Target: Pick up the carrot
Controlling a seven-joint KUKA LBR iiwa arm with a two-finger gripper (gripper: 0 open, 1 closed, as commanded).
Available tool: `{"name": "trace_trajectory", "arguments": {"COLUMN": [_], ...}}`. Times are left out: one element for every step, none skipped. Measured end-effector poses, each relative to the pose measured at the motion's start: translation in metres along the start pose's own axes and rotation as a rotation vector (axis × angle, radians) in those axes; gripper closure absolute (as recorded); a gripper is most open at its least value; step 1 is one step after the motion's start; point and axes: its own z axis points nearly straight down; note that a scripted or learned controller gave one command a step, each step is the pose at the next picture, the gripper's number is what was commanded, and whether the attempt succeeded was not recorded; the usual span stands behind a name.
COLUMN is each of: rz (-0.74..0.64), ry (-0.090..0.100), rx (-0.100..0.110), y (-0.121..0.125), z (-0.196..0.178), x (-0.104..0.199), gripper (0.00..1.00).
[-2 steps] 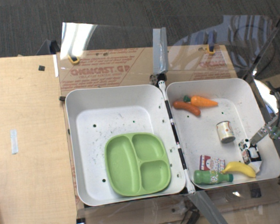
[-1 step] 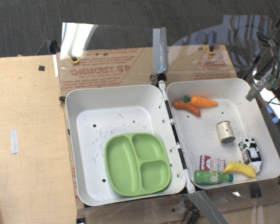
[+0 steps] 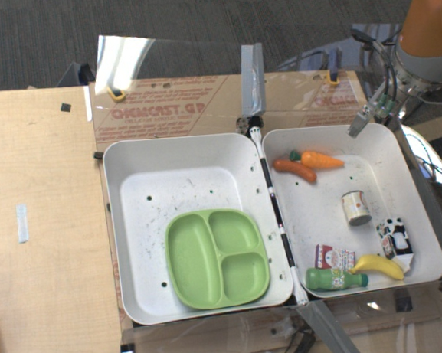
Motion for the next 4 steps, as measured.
{"name": "trace_trajectory", "arguments": {"rz": [0.039,0.221,0.276,0.365], "ry": [0.000,0.001,0.003,0.001], "rx": [0.000,0.001,0.004,0.002], "y": [-0.072,0.003,-0.099,0.013], "z": [0.149,0.005,0.046,-0.028], "x": [-0.034,0.008,0.004,0.007], "gripper": [1.00,1.00,1.00,1.00]}}
